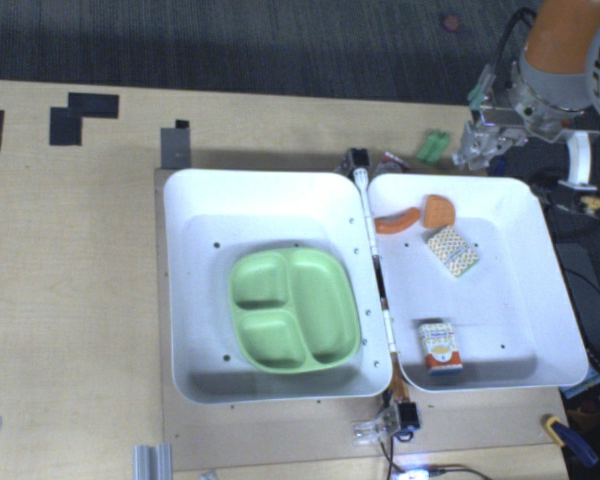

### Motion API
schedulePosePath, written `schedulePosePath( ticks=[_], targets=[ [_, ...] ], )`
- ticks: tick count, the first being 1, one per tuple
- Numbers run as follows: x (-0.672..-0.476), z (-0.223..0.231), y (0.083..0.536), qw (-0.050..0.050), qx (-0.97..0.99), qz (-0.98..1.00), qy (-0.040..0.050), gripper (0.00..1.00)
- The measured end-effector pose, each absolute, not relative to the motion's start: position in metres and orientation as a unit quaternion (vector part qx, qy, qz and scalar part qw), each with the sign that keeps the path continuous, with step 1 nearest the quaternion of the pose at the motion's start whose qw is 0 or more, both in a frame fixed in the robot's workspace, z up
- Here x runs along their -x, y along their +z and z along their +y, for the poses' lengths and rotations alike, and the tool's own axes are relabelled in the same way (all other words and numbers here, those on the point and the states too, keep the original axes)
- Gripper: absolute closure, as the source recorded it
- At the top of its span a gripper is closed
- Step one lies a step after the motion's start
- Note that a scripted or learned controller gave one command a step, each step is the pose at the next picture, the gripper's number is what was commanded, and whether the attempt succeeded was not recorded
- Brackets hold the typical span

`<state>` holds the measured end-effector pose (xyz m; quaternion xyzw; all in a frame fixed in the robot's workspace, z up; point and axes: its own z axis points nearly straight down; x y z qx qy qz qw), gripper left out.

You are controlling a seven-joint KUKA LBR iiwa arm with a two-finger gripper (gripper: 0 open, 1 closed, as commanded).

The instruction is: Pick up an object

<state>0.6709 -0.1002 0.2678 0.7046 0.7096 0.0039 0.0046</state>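
Note:
The right bin [540, 268] holds an orange curved piece [396, 222], an orange rounded piece [439, 208], a patterned white packet [452, 252] and a small orange-and-white box [440, 347] near its front wall. My gripper [483, 148] hangs above the bench just behind the right bin's back edge, apart from all of these. The orange pieces lie nearest to it, to its front left.
A green divided plate [295, 308] lies in the left bin [190, 268]. A small green object [433, 146] sits on the bench behind the bins, left of the gripper. Cables run along the right side and below the bins.

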Motion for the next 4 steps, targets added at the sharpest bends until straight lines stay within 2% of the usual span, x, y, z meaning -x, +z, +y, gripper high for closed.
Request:
schedulePosePath(
  ticks=[1,2,3,4],
  targets=[
    [-0.669,-0.1,0.264,0.002,-0.705,0.709,0.0015,0.0],
    [-0.66,-0.145,0.155,0.0,-0.706,0.708,-0.0007,0.0],
    [-0.601,-0.116,0.09,0.006,-0.706,0.708,0.0036,0.0],
    [-0.604,-0.117,0.103,0.011,-0.706,0.708,0.0062,1.0]
  ],
)
